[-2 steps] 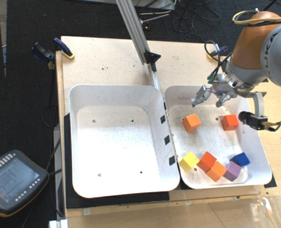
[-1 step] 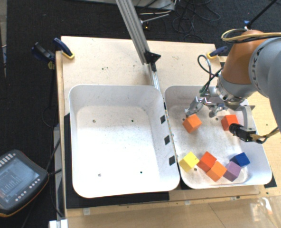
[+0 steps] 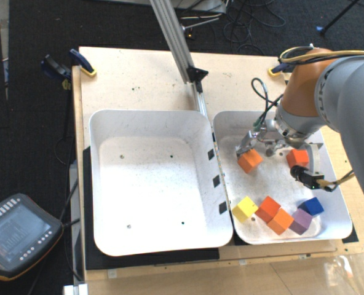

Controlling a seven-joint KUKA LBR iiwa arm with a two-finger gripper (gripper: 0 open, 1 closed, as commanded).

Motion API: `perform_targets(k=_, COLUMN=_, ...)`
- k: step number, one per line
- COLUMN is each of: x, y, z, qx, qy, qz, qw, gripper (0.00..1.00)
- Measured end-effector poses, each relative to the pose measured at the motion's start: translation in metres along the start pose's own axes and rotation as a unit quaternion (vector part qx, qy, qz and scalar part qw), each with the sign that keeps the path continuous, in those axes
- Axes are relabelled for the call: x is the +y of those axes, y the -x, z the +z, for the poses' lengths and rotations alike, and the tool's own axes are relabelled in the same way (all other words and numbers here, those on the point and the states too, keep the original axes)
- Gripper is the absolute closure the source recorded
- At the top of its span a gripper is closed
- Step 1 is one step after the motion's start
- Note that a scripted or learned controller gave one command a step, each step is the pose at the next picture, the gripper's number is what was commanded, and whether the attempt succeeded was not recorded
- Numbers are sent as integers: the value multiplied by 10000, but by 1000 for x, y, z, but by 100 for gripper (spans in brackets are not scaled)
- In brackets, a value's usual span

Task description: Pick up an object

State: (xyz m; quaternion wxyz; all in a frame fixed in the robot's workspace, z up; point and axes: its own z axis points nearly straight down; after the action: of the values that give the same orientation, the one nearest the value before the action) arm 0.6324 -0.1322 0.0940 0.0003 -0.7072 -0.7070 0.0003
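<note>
The counter (image 3: 139,72) carried two shallow white bins side by side. The left bin (image 3: 102,165) was the larger and held only dark specks. The right bin (image 3: 228,128) held all the blocks, and the grey arm (image 3: 348,97) reached over it from the right.

The gripper (image 3: 254,145) hung low in the far left part of the right bin, directly over an orange block (image 3: 251,161) that sat tilted just under its tip. Whether the fingers were apart or clamped on that block could not be told from this angle; the block might equally have been resting on the bin floor. A second, redder block (image 3: 298,158) lay just right of the gripper.

Along the near edge sat a cluster: a yellow block (image 3: 245,208), a red-orange one (image 3: 269,206) touching an orange one (image 3: 281,220), a purple one (image 3: 301,220) and a blue one (image 3: 312,206).

To do the step well, the fingers probably needed to straddle the tilted block squarely, close on two flat opposite faces, then lift straight up, slowly.
</note>
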Motion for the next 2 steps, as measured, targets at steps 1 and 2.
perform_targets(k=1, x=1, y=0, z=-12, qx=-3, qy=17, qz=2, qw=10000, gripper=100)
perform_targets(k=2, x=4, y=-5, z=-75, qx=-6, qy=42, qz=-16, qw=10000, gripper=100)
